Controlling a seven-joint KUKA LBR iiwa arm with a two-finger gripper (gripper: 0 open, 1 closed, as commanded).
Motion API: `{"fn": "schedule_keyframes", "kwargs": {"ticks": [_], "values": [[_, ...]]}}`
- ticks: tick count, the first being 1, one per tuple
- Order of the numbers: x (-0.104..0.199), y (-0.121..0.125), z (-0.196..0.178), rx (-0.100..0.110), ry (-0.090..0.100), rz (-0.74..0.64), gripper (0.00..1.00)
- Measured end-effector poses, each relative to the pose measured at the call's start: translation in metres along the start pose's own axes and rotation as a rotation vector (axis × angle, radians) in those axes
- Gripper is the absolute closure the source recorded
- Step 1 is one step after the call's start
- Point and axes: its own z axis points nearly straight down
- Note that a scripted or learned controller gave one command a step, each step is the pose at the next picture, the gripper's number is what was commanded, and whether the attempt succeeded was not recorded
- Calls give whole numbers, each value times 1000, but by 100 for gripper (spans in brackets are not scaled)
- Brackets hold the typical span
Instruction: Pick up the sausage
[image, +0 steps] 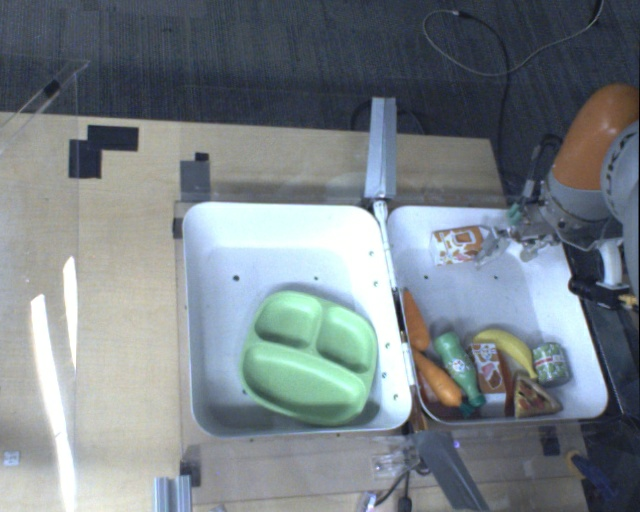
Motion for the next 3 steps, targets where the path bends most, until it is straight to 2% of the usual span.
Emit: {"fn": "schedule_keyframes", "kwargs": {"ticks": [1,3], "values": [[2,-20,13,-46,-20,-12,0],[2,-20,13,-46,-20,-12,0]]}}
